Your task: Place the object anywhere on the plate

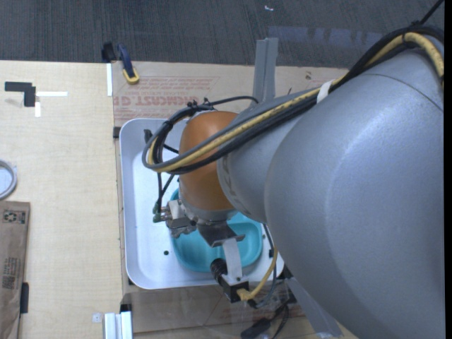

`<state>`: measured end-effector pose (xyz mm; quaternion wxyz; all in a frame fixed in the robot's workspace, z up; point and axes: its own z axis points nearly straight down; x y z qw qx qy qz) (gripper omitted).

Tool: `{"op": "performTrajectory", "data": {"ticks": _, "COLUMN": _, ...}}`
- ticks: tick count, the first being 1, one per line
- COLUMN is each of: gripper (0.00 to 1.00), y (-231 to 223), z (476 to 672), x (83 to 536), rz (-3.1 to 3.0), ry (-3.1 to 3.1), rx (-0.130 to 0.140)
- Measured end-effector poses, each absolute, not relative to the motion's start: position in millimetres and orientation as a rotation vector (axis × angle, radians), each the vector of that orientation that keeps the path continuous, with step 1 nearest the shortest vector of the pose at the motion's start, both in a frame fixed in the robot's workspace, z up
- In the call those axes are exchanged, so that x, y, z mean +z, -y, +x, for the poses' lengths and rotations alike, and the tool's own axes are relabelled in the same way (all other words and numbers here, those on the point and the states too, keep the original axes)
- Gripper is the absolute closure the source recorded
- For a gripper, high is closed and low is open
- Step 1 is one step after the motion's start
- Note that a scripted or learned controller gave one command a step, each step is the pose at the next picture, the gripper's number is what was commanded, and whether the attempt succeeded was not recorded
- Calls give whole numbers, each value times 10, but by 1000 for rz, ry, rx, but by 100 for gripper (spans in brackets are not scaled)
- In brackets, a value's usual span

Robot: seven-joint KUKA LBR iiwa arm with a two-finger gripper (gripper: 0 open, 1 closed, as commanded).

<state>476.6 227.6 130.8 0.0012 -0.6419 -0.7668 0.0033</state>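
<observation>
A blue plate (189, 254) lies at the near end of the left white bin (138, 210); the arm covers most of it. My gripper (201, 228) hangs over the plate's middle, below the orange wrist band (201, 154). The wrist and its fittings hide the gripper's tips and whatever lies under them. A small dark speck (167, 253) sits on the bin floor just left of the plate.
The grey arm covers the right half of the view and the right bin. Cardboard (169, 87) lies behind the left bin. A roll of tape (6, 181) and a brown paper bag (13, 260) rest on the wooden bench at far left.
</observation>
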Motion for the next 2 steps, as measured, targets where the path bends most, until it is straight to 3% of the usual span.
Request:
{"op": "performTrajectory", "data": {"ticks": 1, "gripper": 100, "y": -2248, "z": 4773, "x": 1388, "rz": -2023, "ry": 2400, "rx": 15}}
{"op": "performTrajectory", "data": {"ticks": 2, "gripper": 100, "y": -2166, "z": 4776, "x": 1838, "rz": -1731, "ry": 2622, "rx": 6}}
